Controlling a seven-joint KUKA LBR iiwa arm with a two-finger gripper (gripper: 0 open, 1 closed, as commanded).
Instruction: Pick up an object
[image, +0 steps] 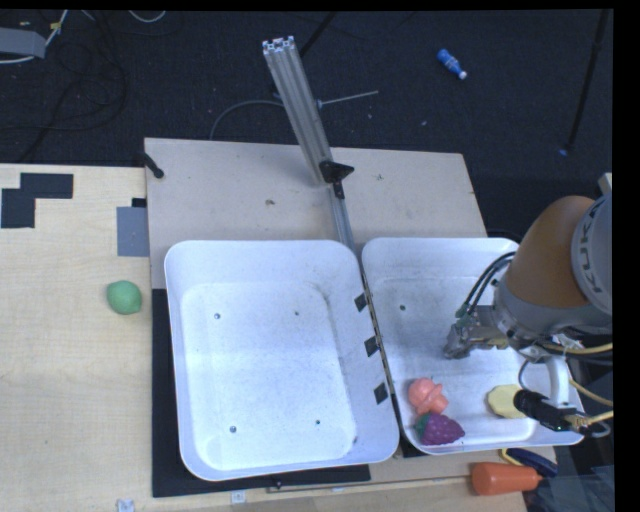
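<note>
Main risk from here: the gripper (462, 343) was parked over bare floor of the right bin (440, 262), well apart from every candidate. A straight descent would have closed on nothing.

Second risk: the pink-orange toy (428, 394) and the purple grape-like toy (440, 430) sat touching or nearly so, at the near edge of that bin, tight to the rim and near the divider side. A grab there could have clipped both, shoved one into the wall, or had a finger land on the rim. The yellow piece (504, 400) sat to their right, also near the near rim, partly crowded by the arm's cabling, so a snag was possible.

Arm pose: reached in from the right, orange band (545, 255) high over the right bin's right side, wrist bent down and leftward, gripper low near the bin floor around mid-bin. Couldn't tell the claw's state at this resolution; nothing was visibly between it.

Off-bin: green ball (124, 297) on the bench far left, orange object (504, 478) just beyond the near rim. The left bin (190, 262) offered no targets.
</note>
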